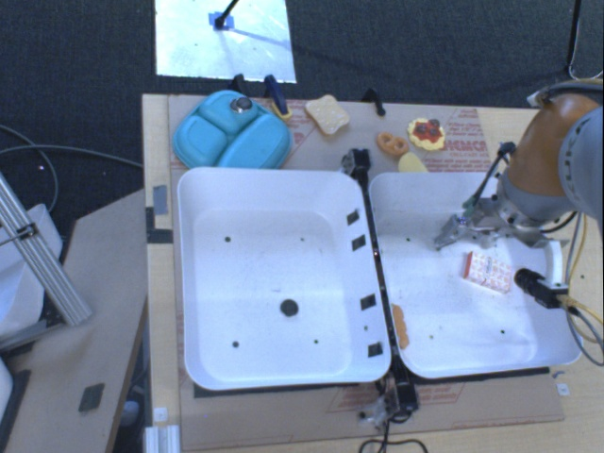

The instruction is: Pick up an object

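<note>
The bench (236, 413) carries 2 white bins side by side. The left bin (212, 253) holds a small dark round disc (289, 307) near the middle of its floor. The right bin (425, 347) holds the objects nearest the arm, and black clips (362, 243) sit along the wall where the 2 bins meet.

The arm (557, 149) reaches in from the right, its orange band just above the grey wrist, and hangs over the upper right part of the right bin. The gripper (451, 237) points left and down toward the bin floor. Its metal fingers (444, 241) look close together with nothing visible between them — though they are small and partly blurred, so I cannot tell for sure whether they are pressed together or slightly apart.

A flat box (487, 272) with a red and white pattern lies on the right bin's floor, just below and to the right of the gripper, apart from the fingers. A small orange piece (399, 326) lies against the bin's left wall, well apart from the gripper.

Behind the bins, on the bench's far edge, sit a blue divided tray (231, 135), a slice of toast (327, 115), a pretzel (392, 143), a small tart (427, 133) with a red top and a pale yellow piece (411, 164) — all toy food, all outside the bins.
</note>
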You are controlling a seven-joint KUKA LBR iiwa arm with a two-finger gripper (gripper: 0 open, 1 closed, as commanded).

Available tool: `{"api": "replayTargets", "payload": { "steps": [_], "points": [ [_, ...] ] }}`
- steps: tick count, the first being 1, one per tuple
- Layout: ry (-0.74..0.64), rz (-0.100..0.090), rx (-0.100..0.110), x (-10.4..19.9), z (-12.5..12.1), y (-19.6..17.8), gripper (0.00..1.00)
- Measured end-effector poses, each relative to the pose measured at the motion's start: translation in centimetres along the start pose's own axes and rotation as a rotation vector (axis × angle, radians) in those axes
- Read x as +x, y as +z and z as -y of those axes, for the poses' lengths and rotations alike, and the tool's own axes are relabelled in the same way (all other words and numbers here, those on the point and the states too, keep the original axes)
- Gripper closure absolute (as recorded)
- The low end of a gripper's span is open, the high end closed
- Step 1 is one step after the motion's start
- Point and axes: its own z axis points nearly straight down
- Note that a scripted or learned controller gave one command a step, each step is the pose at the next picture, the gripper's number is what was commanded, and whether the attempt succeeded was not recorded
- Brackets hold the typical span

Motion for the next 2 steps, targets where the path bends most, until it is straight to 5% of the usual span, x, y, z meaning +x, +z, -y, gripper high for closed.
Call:
{"api": "replayTargets", "payload": {
  "steps": [1, 2],
  "points": [
    [-0.003, -0.004, -0.002, 4.9, -6.1, 0.0, 0.0],
    [0.009, -0.001, -0.002, -0.8, 0.5, -0.2, 0.0]
  ]
}}
